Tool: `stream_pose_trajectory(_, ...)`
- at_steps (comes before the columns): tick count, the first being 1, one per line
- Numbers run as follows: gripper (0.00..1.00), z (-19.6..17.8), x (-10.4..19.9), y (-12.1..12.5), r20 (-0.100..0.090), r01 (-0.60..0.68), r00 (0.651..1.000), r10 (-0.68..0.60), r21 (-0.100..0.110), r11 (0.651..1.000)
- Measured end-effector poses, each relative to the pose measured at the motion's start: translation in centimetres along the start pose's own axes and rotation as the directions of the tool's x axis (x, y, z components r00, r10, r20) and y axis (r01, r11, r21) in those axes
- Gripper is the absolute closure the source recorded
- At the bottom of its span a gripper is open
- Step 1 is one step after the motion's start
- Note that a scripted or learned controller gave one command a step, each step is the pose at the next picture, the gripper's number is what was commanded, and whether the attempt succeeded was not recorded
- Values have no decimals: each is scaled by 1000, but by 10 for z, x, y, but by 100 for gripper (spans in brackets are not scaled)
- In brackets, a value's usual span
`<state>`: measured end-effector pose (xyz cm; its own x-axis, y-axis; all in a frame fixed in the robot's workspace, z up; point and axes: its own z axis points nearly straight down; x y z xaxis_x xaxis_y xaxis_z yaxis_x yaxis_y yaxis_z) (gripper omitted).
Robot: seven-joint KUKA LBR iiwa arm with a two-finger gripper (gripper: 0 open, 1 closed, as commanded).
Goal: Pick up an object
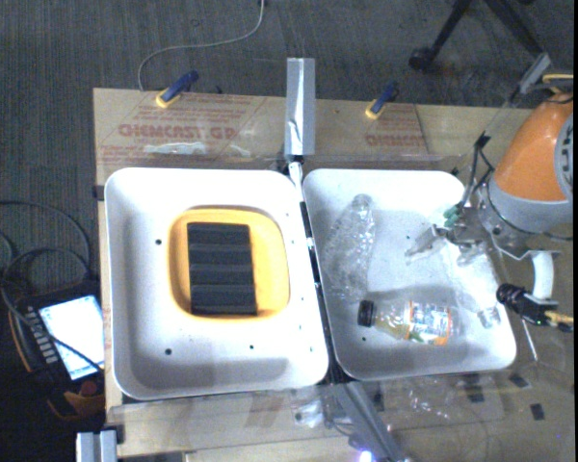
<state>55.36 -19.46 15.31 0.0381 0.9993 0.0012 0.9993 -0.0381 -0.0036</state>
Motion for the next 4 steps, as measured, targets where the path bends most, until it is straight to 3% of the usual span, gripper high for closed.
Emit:
stream_pose_trajectory(1,0,59,-10,-58,4,73,997,-73,-12,997)
stream_pose_trajectory(2,0,59,-10,-59,3,73,997,-73,-12,997)
stream_pose_trajectory(3,100,50,-8,-58,1,75,997,-75,-11,997)
stream_pose_trajectory(4,100,-73,43,-71,2,113,994,-113,-3,994)
